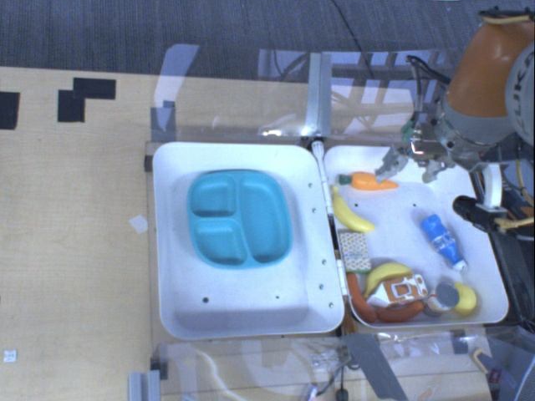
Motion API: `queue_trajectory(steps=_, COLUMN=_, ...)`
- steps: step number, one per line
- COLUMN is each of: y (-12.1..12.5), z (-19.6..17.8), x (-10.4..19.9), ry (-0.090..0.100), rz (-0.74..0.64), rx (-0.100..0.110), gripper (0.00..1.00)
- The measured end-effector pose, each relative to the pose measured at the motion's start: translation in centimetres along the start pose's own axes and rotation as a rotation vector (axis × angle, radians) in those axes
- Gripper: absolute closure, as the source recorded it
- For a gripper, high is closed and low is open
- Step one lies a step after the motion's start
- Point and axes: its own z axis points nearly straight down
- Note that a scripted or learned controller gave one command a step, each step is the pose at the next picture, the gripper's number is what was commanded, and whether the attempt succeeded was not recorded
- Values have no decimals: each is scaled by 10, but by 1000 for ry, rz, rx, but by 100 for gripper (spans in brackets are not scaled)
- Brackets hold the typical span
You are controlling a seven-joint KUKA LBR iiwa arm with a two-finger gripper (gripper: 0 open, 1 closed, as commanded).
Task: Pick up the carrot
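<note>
Gripper (411,162) open, two fingers spread, hovering over the far part of the right bin (476,224), just right of the carrot (374,182). Nothing between the fingers. Carrot not grasped yet.

Step in hand, as judged: approach and line-up. To do well: shift gripper left until centred over the carrot's thick middle, turn fingers to close across the short width rather than along the length, descend straight, close only once fingers straddle the body. Worth keeping clear of the bin's far wall and the divider on the left; little room there. Risk: tapered, rounded shape likely to roll or squirt out if pinched near the tip.

Carrot: small, orange, lying flat roughly left to right, green stub at its left end, pointed end toward the gripper. Sits in the far left corner of the right bin, apart from other items. Looks smooth and toy-like, probably rigid.

Nearby: banana (351,214) just beneath it, blue bottle (440,239) well apart to the right. Left bin (167,224) holds a blue tray (241,217).
</note>
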Motion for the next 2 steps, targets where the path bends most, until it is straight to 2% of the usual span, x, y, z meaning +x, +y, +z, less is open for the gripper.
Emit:
queue_trajectory(steps=1, y=-55, z=-44, x=-93, ry=-3, rz=-104, rx=-4, gripper=0)
queue_trajectory(steps=2, y=2, z=8, x=-11, ry=-1, rz=-130, rx=-1, gripper=0)
